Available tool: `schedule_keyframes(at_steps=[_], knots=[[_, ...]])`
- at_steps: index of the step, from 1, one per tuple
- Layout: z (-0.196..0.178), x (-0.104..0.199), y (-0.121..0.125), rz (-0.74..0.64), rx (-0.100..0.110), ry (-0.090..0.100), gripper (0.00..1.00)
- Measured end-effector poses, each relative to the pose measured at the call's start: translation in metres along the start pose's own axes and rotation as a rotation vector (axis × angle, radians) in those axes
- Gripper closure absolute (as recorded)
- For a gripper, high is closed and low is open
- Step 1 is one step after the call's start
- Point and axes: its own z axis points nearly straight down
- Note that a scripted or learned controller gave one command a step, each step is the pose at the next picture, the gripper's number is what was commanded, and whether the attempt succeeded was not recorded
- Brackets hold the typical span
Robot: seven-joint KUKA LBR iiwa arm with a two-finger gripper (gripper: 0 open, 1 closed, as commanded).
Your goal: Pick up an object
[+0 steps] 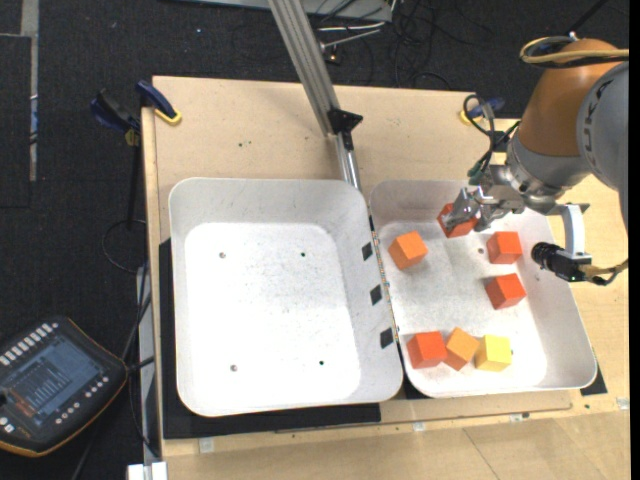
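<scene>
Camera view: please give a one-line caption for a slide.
KUKA arm's pincer over the right bin of coloured blocks, a red block at its tip; left bin alongside.

left bin (200,298) open, right bin (560,358) block-crowded

The arm (585,118) is a thick, rounded body, grey along its outer shell with a broad glossy orange band just above the wrist. Thin dark cables run down the orange section towards a silver, ring-shaped wrist flange, and a looped cable arches over the top of the arm. Off the wrist's side projects a white bracket carrying a small black cylindrical part (553,258), and the gripper (462,214) below is a compact cluster of dark and metallic parts.
</scene>
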Motion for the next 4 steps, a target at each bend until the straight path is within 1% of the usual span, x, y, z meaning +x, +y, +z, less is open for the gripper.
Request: schedule_keyframes(at_steps=[1, 2, 3, 4], knots=[[-0.046, 0.003, -0.005, -0.002, -0.001, 0.000, 1.00], [-0.092, 0.003, -0.004, -0.003, -0.001, -0.001, 1.00], [-0.082, 0.065, -0.009, -0.008, 0.007, 0.004, 1.00], [-0.070, 0.113, -0.009, -0.008, 0.007, 0.003, 1.00]])
